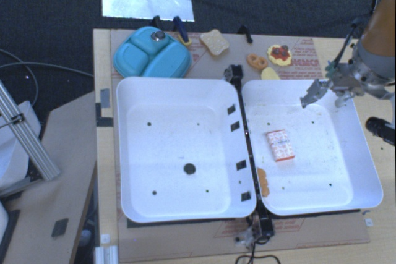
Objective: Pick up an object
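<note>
Red print marked the cardboard sheet and small carton, but no text was legible.

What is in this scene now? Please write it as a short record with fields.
left bin: holds a small dark round object
right bin: holds a small box with a red pattern, near its middle
between the bins: an orange item at the right bin's left wall
behind the bins: blue divided plate, toast slice, pretzel, small tart
pincer: over the right bin's far edge, apart from the box
</note>
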Motion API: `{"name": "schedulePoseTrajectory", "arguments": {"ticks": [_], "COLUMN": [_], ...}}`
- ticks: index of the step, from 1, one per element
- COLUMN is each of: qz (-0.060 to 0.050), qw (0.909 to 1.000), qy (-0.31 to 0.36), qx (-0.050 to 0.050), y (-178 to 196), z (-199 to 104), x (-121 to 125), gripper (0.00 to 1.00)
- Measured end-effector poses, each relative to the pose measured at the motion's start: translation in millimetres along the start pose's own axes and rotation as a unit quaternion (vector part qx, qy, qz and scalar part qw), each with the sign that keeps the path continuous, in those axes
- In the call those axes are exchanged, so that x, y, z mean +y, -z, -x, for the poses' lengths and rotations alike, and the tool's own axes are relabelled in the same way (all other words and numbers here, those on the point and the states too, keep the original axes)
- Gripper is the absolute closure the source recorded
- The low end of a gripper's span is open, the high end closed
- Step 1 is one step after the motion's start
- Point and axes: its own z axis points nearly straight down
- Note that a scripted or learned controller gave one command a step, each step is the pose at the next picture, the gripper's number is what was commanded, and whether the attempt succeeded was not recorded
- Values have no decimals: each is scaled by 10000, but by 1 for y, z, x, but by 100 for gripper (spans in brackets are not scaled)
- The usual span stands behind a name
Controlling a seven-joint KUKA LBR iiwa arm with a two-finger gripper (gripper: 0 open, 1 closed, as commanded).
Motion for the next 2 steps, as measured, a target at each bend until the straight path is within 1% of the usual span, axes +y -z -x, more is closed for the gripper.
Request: {"name": "schedulePoseTrajectory", "arguments": {"ticks": [1, 2], "qz": [-59, 31], "qw": [10000, 10000], "qy": [-40, 41], "qx": [7, -10], "y": [-105, -179], "z": [40, -11], "x": [-56, 37], "gripper": [0, 0]}}
